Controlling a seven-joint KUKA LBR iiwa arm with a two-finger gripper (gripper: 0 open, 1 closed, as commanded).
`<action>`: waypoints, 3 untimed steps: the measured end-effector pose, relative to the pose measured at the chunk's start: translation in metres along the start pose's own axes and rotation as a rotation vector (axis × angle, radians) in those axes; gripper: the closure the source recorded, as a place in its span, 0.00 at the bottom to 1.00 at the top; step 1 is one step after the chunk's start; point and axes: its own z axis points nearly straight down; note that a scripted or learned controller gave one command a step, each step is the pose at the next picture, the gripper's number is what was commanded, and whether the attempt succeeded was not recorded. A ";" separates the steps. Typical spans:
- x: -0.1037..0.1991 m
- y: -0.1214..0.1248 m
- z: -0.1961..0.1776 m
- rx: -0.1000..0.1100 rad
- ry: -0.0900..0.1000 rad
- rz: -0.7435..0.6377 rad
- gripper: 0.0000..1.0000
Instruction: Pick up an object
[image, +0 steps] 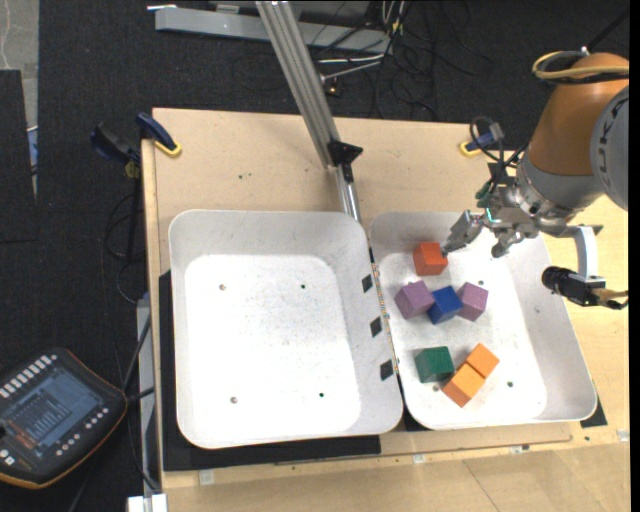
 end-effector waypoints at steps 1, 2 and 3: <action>0.000 0.001 -0.003 -0.004 -0.001 -0.001 0.00; 0.002 0.000 0.040 -0.001 -0.001 0.000 0.00; 0.003 0.005 0.085 -0.001 -0.001 -0.001 0.00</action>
